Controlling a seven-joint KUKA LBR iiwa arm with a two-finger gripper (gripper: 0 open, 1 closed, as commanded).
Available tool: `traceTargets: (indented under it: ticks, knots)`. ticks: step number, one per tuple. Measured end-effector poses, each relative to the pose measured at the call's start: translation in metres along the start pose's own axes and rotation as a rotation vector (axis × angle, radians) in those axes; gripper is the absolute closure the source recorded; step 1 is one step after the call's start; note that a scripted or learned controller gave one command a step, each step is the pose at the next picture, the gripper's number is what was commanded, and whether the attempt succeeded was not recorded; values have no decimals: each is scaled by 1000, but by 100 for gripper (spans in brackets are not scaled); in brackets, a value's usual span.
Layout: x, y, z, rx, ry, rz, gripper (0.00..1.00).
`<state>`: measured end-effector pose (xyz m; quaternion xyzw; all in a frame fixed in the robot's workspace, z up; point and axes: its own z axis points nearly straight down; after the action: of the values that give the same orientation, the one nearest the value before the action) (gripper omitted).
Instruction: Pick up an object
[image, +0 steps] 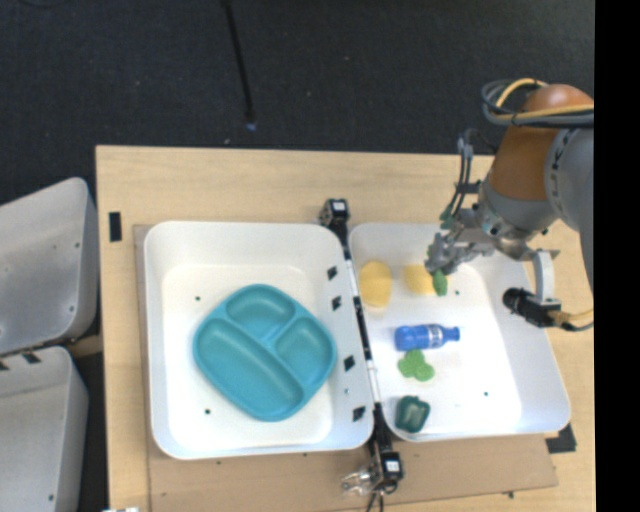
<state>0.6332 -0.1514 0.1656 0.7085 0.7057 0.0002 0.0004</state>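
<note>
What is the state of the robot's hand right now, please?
Hand: down in the right bin, at the small yellow object; open or closed cannot be told, and no object shows as held.

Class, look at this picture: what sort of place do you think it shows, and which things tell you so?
Probably a robotics lab test bench: a robot arm reaches over two white bins on a wooden bench, with a teal divided plate and small toy-like items.

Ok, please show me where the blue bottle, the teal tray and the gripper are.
blue bottle (424, 336), camera view, on the middle of its body.
teal tray (262, 350), camera view, on the ridge between its compartments.
gripper (438, 268), camera view, at its fingertips, above the small yellow piece.
</note>
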Motion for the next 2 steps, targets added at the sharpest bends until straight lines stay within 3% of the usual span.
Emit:
traceTargets:
  ticks: [2]
  knots:
    - [-4,-3,-116,-2,-1,-5,100]
